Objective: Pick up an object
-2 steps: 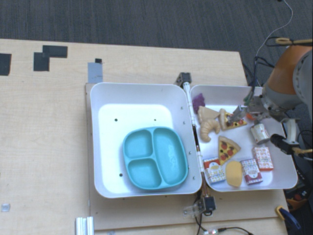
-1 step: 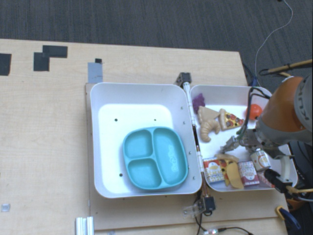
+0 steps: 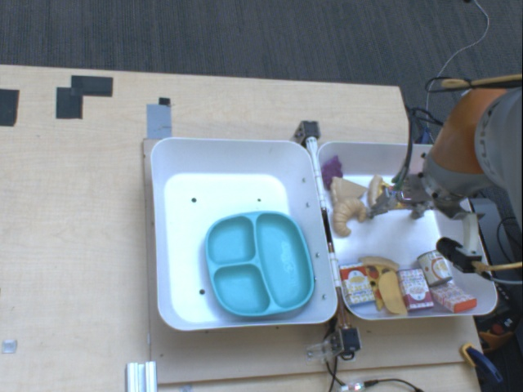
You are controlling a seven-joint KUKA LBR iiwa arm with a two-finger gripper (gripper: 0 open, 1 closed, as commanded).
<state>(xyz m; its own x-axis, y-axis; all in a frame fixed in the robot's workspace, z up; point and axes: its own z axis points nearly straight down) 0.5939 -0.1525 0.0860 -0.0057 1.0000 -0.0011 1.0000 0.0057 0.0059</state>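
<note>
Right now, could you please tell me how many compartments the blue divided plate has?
3. The blue divided plate lies in the left bin: one long compartment on its right side, and two smaller ones on its left, one toward the far edge and one toward the near edge. None seem hidden.

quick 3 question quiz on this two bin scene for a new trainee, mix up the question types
1. True or false: the blue divided plate lies in the left bin.
2. How many compartments does the plate have? A) two B) three C) four
3. Fill in: the gripper is over the ____ bin, close to the croissant.

Key
1. True.
2. B, three: one long and two smaller.
3. Right: the right bin also has a banana and small boxes along its near edge.
</note>
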